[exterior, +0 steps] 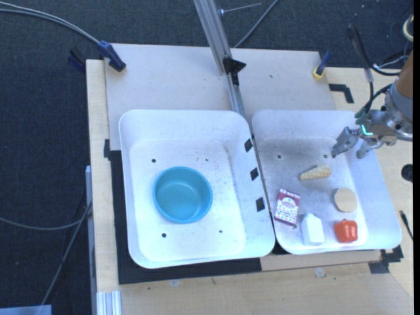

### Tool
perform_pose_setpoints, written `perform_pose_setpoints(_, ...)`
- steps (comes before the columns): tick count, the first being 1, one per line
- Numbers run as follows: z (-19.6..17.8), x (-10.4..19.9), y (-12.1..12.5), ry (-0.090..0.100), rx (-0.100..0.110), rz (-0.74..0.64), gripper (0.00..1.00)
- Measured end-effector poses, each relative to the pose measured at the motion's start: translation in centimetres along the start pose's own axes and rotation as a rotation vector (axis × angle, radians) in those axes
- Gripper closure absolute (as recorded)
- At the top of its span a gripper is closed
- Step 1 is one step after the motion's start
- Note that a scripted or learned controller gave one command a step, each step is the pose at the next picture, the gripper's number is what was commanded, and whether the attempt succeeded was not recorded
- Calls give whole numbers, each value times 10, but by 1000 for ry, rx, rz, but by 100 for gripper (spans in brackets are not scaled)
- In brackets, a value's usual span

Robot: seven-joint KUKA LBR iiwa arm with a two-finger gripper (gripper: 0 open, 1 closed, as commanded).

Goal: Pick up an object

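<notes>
The right bin (289, 126) holds several small objects: a tan bread-like piece (315, 173), a round beige disc (345, 200), a red pepper (346, 230), a white block (312, 229) and a red-and-white carton (287, 207). My gripper (350, 145) hangs over the bin's far right side, above and to the right of the bread-like piece. Its two fingers are spread apart with nothing between them.
A blue bowl (183, 194) sits in the left bin (144, 136). A metal pole (216, 35) slants down to the divide between the bins. Clamps (113, 56) and cables lie along the bench's far edge.
</notes>
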State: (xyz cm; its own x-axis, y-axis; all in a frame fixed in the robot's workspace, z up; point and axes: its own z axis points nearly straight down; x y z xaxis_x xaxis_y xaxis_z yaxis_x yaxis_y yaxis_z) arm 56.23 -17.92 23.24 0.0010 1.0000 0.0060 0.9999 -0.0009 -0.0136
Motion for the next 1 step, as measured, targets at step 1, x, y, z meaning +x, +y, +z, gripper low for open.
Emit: perform_pose_setpoints(1,-4,0,1,-1,-7,-1,0)
